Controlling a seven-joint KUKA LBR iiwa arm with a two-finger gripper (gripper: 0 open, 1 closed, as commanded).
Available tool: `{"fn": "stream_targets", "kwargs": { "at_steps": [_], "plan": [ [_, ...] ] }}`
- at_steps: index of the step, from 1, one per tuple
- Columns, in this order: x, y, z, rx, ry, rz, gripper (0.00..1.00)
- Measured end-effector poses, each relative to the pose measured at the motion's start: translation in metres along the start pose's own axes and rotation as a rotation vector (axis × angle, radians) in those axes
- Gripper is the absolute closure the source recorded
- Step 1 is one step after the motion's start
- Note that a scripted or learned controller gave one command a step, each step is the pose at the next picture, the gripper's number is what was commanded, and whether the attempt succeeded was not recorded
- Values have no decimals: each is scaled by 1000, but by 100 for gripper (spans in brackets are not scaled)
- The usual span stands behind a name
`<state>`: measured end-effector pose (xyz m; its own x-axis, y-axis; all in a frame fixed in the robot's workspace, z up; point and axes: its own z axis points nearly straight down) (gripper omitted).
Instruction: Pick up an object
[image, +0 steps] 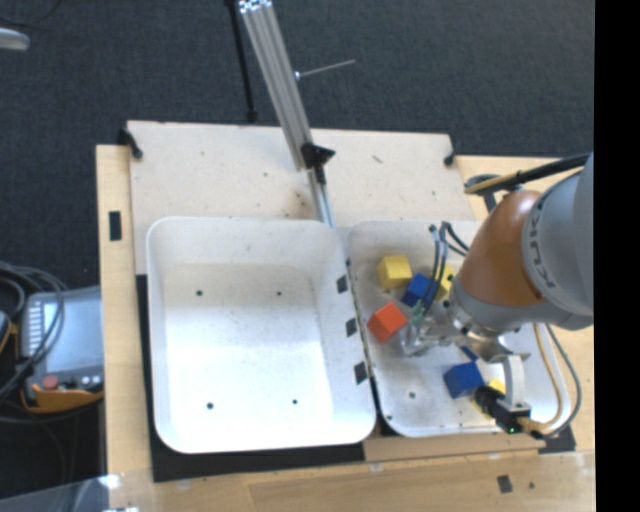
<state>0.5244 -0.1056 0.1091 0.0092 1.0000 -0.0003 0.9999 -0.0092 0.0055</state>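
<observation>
The right bin (420, 415) holds several small blocks. A yellow block (394, 270) lies at the back, a blue block (419, 290) just right of it, and an orange-red block (388, 321) nearer the bin's left wall. Another blue block (463, 379) lies toward the front, with a bit of yellow (496, 385) beside it. My gripper (415, 335) reaches down into the bin from the right, its metal tip right beside the orange-red block and below the blue one. The arm's orange band (495, 260) hides the bin's right side.
The left bin (250, 320) sits beside the right one on the wooden bench. A slanted metal pole (285, 95) rises from the back, ending near the bins' shared wall. Cables run along the arm at the front right. A control pendant (60, 345) lies off the bench to the left.
</observation>
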Motion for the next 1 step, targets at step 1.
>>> {"fn": "stream_targets", "kwargs": {
  "at_steps": [1],
  "plan": [
    [-6, -7, -56, -1, -1, -3, 100]
  ]
}}
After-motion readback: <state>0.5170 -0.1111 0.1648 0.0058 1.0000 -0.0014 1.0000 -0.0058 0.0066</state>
